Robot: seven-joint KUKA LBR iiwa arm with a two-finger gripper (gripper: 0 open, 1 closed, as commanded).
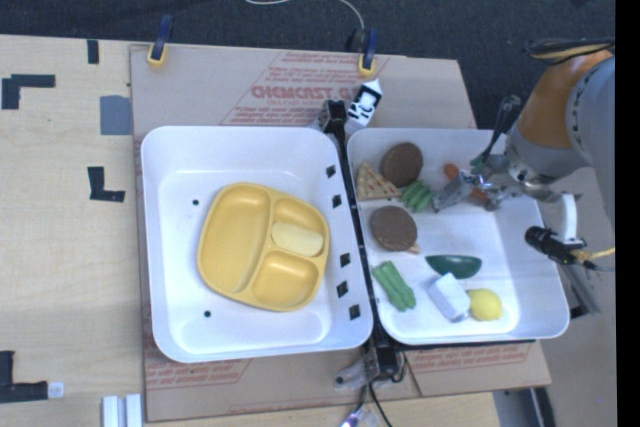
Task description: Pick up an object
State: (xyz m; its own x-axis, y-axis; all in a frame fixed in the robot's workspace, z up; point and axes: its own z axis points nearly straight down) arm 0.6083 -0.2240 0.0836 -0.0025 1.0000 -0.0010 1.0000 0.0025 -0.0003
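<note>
Camera view: my pincer (470,187), grip state I cannot tell, hovers at three o'clock over the right bin (535,260); nothing lifted yet.

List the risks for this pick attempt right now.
1. The gripper sits low at the top of the right bin, beside the green piece and the brown patty; crowding could make it nudge or grab two things.
2. It works close to the bin's far wall, so a finger may strike the rim.
</note>
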